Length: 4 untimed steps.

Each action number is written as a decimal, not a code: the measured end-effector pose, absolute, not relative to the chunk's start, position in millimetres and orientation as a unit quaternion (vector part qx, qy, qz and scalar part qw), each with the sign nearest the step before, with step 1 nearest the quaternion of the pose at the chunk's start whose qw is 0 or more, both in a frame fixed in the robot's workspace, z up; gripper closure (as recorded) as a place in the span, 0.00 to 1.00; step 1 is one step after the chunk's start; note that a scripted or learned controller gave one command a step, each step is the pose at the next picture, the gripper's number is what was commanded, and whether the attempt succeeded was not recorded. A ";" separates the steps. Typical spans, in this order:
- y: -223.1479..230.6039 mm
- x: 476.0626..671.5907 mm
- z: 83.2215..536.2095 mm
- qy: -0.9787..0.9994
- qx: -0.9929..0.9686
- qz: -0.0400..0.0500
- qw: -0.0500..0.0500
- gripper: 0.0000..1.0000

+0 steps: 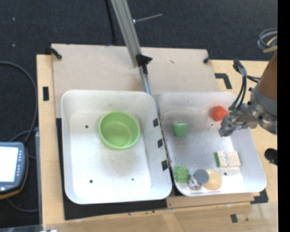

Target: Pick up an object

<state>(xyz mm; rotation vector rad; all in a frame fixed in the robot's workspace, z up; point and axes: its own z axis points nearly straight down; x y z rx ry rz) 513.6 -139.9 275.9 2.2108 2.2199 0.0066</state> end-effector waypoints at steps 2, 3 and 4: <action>-26.9 544.1 259.0 0.710 0.705 0.000 -0.001 1.00; 28.9 555.9 244.2 0.710 0.705 -0.001 -0.001 1.00; 77.8 560.9 249.7 0.710 0.704 0.001 0.000 1.00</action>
